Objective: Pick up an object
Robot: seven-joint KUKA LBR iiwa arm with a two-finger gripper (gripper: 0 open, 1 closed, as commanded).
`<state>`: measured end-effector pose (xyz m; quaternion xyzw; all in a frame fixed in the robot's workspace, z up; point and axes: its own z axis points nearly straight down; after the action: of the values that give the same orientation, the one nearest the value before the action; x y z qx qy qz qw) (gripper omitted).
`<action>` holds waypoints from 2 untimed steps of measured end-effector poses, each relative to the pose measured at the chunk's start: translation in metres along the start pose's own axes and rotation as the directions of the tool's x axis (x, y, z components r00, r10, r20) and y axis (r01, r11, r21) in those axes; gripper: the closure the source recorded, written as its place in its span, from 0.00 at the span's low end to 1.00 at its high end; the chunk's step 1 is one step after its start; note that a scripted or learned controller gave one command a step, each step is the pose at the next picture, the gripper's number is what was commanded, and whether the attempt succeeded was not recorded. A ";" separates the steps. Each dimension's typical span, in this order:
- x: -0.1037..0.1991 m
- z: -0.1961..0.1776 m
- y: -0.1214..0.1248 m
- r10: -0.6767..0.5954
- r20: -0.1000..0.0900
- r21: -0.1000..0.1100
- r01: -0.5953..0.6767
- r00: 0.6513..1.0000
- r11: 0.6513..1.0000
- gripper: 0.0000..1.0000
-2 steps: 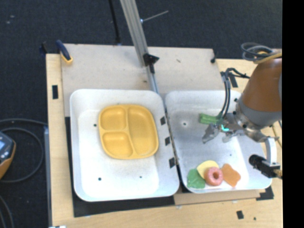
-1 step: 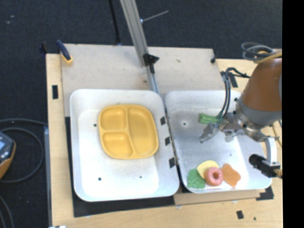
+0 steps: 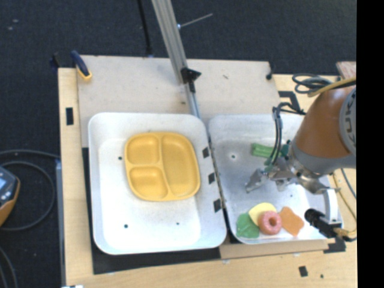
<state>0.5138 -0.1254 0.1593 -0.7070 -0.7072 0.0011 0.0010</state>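
The right bin (image 3: pixel 231 138) holds several small items. A green piece (image 3: pixel 261 150) lies near its far side, partly behind the arm. At the bin's near edge sit a green item (image 3: pixel 246 225), a yellow item (image 3: pixel 261 211), a pink ring (image 3: pixel 271 222) and an orange piece (image 3: pixel 292 221), bunched together. My gripper (image 3: pixel 252 183) hangs low over the bare middle of the right bin, pointing left, between the far green piece and the near cluster. Nothing shows in its grasp.
The left bin (image 3: pixel 108 221) bears a yellow divided plate (image 3: pixel 162 165) at its centre. A metal pole (image 3: pixel 171 35) rises from the bench behind the bins. The grey arm with its orange band (image 3: pixel 324 128) covers the right bin's right side.
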 end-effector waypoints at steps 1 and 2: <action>-0.001 0.053 0.000 0.000 0.000 -0.001 0.000 1.000 1.000 0.00; -0.002 0.039 0.001 0.006 0.001 -0.006 -0.006 1.000 1.000 1.00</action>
<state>0.5148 -0.1275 0.1202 -0.7091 -0.7051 -0.0007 -0.0014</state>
